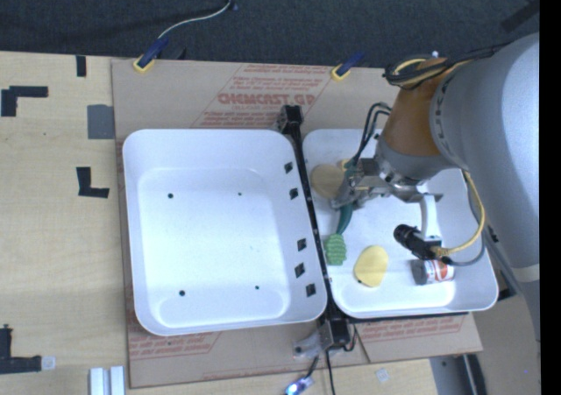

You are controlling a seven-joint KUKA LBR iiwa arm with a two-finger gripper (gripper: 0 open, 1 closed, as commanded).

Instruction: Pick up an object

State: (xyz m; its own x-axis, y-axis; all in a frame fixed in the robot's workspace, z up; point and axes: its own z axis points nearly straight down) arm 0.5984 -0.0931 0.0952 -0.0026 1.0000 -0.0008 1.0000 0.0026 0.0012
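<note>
My gripper (352,186) hangs low over the left part of the right bin (469,297), under the grey arm with its orange band (412,126). Just left of it lies a tan round object (325,179). A brush with a teal handle and a green head (337,249) runs from right under the gripper down toward the bin's front; its upper end is hidden by the gripper. A yellow lumpy object (371,265) lies near the front wall. A small red and white can (435,271) lies to its right.
The left white bin (140,209) stands beside the right one, with a black ridge of clips (302,244) along their shared wall. Both rest on a cardboard sheet (254,95). The arm's bulk covers the right bin's far right side.
</note>
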